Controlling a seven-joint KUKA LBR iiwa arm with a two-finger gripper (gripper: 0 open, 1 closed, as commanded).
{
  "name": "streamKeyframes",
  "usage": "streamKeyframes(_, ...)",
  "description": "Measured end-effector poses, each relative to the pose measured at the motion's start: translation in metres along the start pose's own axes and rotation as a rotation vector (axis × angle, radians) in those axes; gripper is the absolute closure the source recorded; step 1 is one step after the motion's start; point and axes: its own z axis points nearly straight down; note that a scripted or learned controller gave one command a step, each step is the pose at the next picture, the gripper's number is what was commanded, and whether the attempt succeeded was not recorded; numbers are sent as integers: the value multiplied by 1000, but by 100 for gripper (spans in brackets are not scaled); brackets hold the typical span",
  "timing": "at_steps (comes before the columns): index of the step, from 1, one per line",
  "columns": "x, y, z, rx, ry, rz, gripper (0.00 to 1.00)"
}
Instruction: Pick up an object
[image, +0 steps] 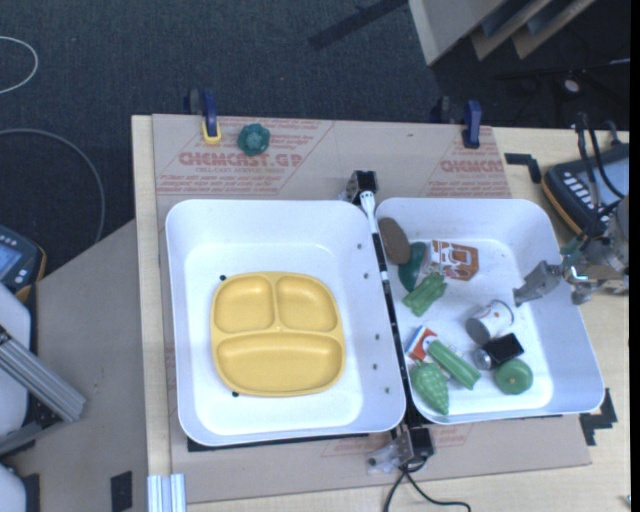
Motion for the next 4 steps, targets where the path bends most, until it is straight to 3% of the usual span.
streamKeyframes(1, 21, -27, 116, 11, 5, 0, 0)
streamKeyframes(2, 18, -24, 99, -4, -2, 2, 100)
streamKeyframes(3, 67, -6, 145, 1, 3, -4, 100)
streamKeyframes(4, 139, -12, 40, -9, 1, -9, 100)
